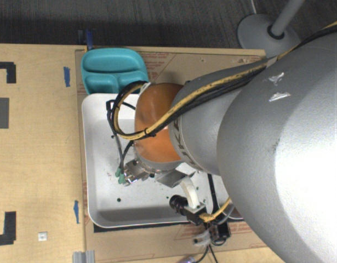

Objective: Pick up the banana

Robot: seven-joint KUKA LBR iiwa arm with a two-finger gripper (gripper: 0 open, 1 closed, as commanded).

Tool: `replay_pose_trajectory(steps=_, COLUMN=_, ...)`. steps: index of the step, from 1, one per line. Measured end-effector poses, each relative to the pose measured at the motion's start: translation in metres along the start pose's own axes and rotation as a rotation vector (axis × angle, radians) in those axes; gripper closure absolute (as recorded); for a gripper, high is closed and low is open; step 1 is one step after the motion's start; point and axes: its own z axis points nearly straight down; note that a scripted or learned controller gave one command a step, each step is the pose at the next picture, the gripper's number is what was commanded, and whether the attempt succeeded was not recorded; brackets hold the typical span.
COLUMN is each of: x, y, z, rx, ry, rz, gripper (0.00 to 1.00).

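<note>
Pincer [124,177] low inside white bin [97,147] | grip state cannot tell | teal tray [113,67] behind bin

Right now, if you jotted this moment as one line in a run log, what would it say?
arm: low over white bin | gripper: hidden under wrist | banana: not seen held | teal tray: beyond bin's far edge

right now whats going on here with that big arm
The grey arm reaches in from the right and hangs low over the white bin, its orange band and cabling covering most of the bin's middle. A teal tray sits at the bin's far edge. The banana is hidden from this angle, so a grasp can't be confirmed.
</note>
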Motion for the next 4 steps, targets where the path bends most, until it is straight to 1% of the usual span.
replay_pose_trajectory(steps=1, x=0.0, y=0.001, z=-0.01, rx=-0.002, ry=0.0, rz=0.0, gripper=1.0)
replay_pose_trajectory(steps=2, x=-0.008, y=-0.005, z=0.057, rx=0.009, ry=-0.006, rz=-0.388, gripper=1.0)
replay_pose_trajectory(steps=3, x=-0.008, y=-0.004, z=0.047, rx=0.007, ry=-0.006, rz=-0.387, gripper=1.0)
replay_pose_trajectory(steps=4, x=-0.002, y=-0.002, z=0.057, rx=0.006, ry=-0.008, rz=-0.105, gripper=1.0)
